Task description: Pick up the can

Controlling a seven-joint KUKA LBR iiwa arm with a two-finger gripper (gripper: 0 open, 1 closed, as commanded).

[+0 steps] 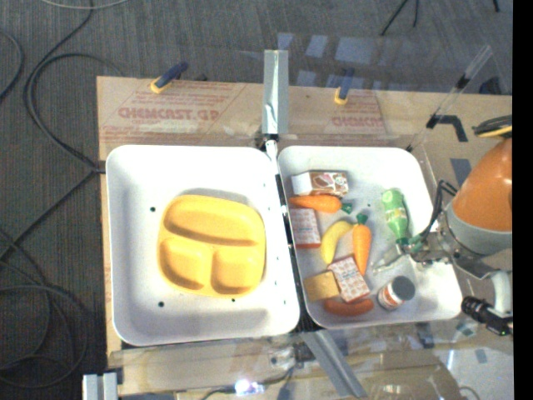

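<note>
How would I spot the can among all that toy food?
Look in the right-hand white bin, not the one holding the yellow tray. Go to its near right corner, beside the red sausage. The can is the only small cylinder there, with a dark grey round top.

Red stencilled lettering on the brown cardboard sheet (133,123) under the bins, at about 11 o'clock of the frame: reads roughly "CHEMCAST.GP" (blurry, last letters unsure). A second red print on the same sheet at about 1 o'clock, by the right bin's far edge, is cut off and unreadable. The small flat red-and-white printed packets (326,182) in the right white plastic bin (416,161) carry label graphics, too small to read. The small round can with a grey top (397,292), at about 5 o'clock, shows no legible label.
</note>
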